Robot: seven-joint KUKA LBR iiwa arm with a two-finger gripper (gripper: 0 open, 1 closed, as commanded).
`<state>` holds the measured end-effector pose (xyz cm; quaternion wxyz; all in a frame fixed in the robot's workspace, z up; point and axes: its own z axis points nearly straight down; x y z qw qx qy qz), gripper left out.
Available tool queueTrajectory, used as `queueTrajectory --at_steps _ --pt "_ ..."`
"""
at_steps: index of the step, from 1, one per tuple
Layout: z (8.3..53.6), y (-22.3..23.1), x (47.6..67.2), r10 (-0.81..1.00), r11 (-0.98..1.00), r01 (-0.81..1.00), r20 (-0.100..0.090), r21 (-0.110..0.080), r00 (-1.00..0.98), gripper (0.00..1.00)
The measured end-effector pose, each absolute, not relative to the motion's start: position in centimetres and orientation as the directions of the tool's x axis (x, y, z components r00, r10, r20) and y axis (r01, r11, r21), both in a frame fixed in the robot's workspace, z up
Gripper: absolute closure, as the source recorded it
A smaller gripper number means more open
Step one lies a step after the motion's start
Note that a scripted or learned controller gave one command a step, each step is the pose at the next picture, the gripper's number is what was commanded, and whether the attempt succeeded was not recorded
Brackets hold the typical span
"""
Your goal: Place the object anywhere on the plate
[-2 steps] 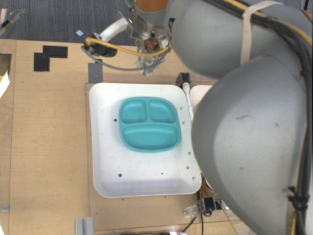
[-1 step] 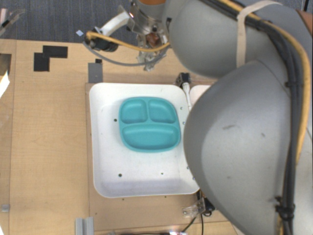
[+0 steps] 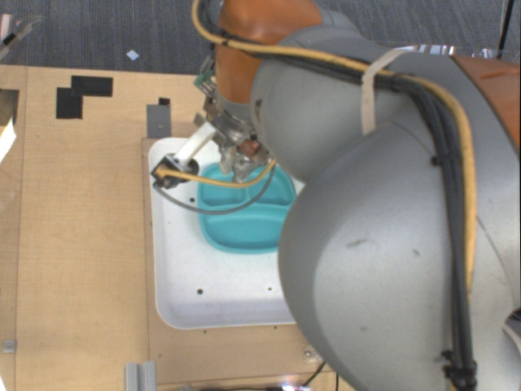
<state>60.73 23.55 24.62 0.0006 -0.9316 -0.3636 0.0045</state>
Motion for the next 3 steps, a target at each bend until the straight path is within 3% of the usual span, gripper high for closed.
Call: queueTrajectory --at_steps 1,2,3 --pt "27.0 22.7 56.7 0.747 -0.665 0.747 -0.001 -0.002 0.665 1.00" --pt "29.4 20.7 56.6 0.994 -0.105 0.994 0.000 0.002 0.105 1.00" --pt "29.3 20.8 56.6 0.995 -0.104 0.995 0.000 0.001 0.104 0.00"
